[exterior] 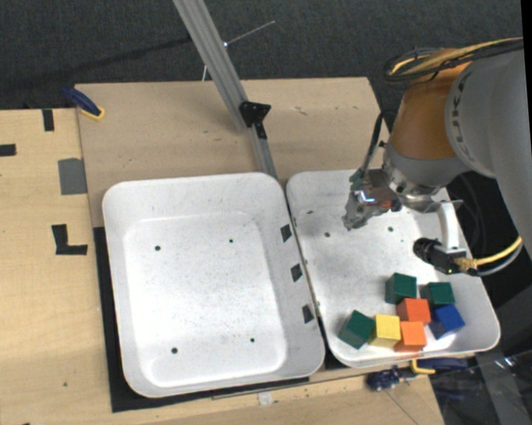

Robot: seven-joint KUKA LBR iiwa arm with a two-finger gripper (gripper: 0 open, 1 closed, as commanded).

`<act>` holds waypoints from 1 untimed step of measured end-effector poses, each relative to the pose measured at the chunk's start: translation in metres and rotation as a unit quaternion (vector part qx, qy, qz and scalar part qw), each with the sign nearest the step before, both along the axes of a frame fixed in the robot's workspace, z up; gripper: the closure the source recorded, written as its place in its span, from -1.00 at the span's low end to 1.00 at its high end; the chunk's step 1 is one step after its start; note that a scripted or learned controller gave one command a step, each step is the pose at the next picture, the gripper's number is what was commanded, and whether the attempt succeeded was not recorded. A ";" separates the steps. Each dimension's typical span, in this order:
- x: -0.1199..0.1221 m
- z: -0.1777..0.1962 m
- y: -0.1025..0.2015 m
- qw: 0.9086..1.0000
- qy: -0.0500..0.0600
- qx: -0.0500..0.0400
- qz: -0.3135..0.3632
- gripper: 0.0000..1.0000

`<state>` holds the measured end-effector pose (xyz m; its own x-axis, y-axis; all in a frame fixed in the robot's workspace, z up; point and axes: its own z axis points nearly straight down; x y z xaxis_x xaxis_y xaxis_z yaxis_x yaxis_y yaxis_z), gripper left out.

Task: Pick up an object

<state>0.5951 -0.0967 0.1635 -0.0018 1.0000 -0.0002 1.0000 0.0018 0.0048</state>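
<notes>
Pincer (358,211): hung over right bin's (335,275) far part, opening could not be told, nothing seen in it | Blocks (404,313): clustered at that bin's near right corner | Left bin (123,264): alongside.

two white bins (123,264) side by side. seven blocks in the right bin's near right corner: three green (401,287), two orange (416,311), one yellow (388,327), one blue (448,318).
</notes>
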 end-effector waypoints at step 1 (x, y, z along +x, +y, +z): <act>0.000 0.043 0.004 1.000 0.001 0.000 0.000 1.00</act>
